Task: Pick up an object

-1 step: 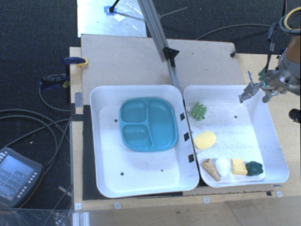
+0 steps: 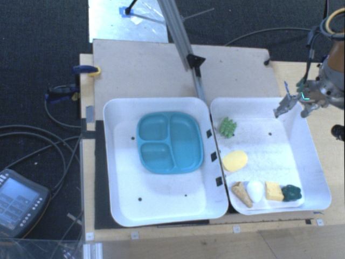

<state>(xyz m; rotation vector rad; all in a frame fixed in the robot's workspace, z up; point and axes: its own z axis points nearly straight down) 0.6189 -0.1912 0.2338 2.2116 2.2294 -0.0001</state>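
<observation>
The right bin (image 2: pixel 307 144) holds several small objects. A green bumpy piece (image 2: pixel 227 127) lies near its upper left, and a yellow oval (image 2: pixel 235 160) sits below it. Along the front edge lie a tan cone (image 2: pixel 242 193), a white egg (image 2: pixel 255 190), a yellow block (image 2: pixel 274 191) and a dark green lump (image 2: pixel 291 192). My gripper (image 2: pixel 295 110) hovers over the bin's upper right corner, well away from all of them. It is open, with nothing between its fingers (image 2: pixel 282 108).
The left bin (image 2: pixel 124 198) contains a blue divided plate (image 2: pixel 170 142). A grey pole (image 2: pixel 178 28) slants across the back of the bench. Black clips (image 2: pixel 213 156) line the seam between the bins. A pendant (image 2: pixel 19 201) and cables lie off the bench to the left.
</observation>
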